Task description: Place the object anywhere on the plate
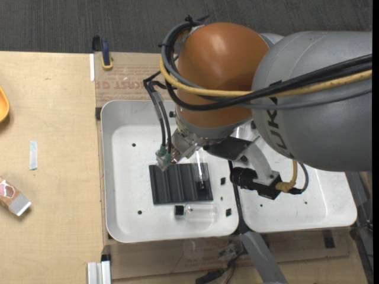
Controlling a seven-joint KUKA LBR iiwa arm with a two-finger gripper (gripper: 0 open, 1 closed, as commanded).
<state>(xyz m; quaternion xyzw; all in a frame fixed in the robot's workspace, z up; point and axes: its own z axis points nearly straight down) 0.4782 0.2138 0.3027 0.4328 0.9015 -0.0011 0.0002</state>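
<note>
Hidden or hard to make out:
- Hand (200,173): mostly covered by the arm's (308,99) orange band (219,58) and wrist, low over the plate's right half. State apart or together: cannot tell. Nothing seen held.
- Right bin (331,212): far half and left rim hidden under the arm.
- Left bin (118,158): far right corner hidden likewise.
- Orange item (3,105): cut off by the table's (53,70) left edge, kind unclear.

Count:
- Bins, white, shallow: 2, side by side.
- Plate (172,185), black, ridged, rectangular: 1, flat in the left bin, toward its near right part.
- Object (198,213), clear with a small black end: 1, lying on the left bin's floor near the near rim, just beside the plate's near edge, not on the plate.
- Pale strip (33,155): 1, on the table left of the bins.
- Brown and white wrapped piece (13,197): 1, near the table's left edge.
- Blue clamp (105,51): 1, at the table's far edge.
</note>
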